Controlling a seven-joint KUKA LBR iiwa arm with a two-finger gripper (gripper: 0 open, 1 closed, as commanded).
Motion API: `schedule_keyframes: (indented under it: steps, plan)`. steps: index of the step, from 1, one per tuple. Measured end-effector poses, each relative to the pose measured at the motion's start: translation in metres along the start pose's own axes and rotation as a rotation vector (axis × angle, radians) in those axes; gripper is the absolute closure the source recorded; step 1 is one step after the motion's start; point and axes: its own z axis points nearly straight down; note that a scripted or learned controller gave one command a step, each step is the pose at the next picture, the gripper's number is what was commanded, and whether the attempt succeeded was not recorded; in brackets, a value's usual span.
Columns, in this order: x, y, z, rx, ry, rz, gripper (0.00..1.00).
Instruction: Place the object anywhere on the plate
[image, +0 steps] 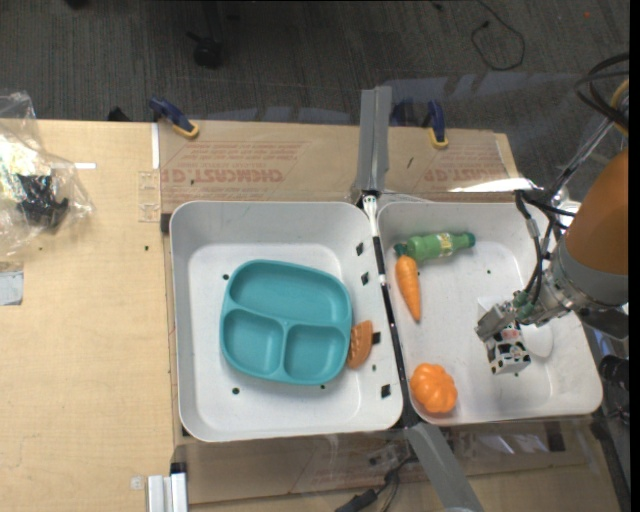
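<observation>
A teal three-compartment plate (288, 322) lies in the left bin (200, 400). A small orange-brown food piece (360, 343) rests against the plate's right rim. In the right bin (570, 395) lie a green bottle (437, 245), an orange carrot (408, 287) just below it, and a round orange fruit (434, 388) near the front left corner. My gripper (508, 352) hangs low over the right bin's floor, right of the carrot and up-right of the round fruit. I see nothing between its fingers.
The grey divider (381, 300) runs between the two bins. Cardboard (260, 165) lies behind the bins, held by clamps (178, 120). A plastic bag (35, 190) sits on the wooden bench at far left. Cables (545, 215) hang by the arm.
</observation>
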Motion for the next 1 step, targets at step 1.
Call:
schedule_keyframes:
  steps: [1]
  plan:
    - [0.0613,0.0406,0.0182,0.002,0.001,-0.046,1.00]
